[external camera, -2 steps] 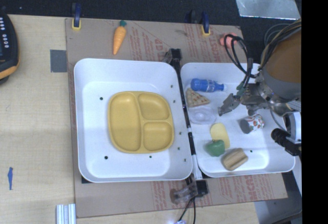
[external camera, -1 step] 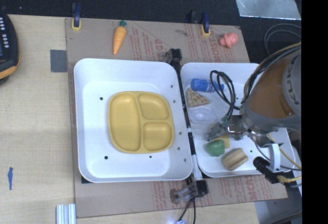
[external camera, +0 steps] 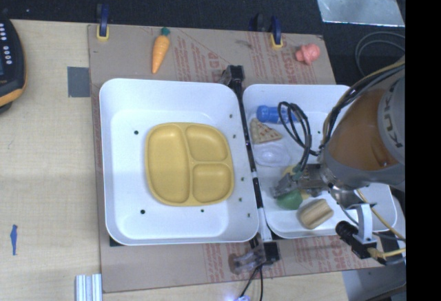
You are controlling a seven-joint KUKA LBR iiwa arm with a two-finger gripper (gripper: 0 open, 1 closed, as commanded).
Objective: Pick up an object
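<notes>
Near edge: cable connector sits at the front of the seam between the two bins. Right bin: tan block lies near the front, green object just beside it on its left. End effector is down in this bin right over the green object, touching or nearly touching it; can't tell whether it is open or closed, and nothing is visibly held between its tips. Arm enters from the right, orange band above the wrist, covering the bin's right half. Behind the end effector: clear plastic piece, faint against the white floor, then a tan wedge that looks like a pizza slice, then a blue object near the back wall. Black cable loop hangs over that area. Left bin: yellow divided plate, three compartments, flat around the middle. Behind the bins on the brown board: toy carrot near the back left, pink object near the back right, blue clamps on the board's rear edge. Far left on the wooden tabletop: grey tape patch and a black-and-orange handset at the frame edge.
</notes>
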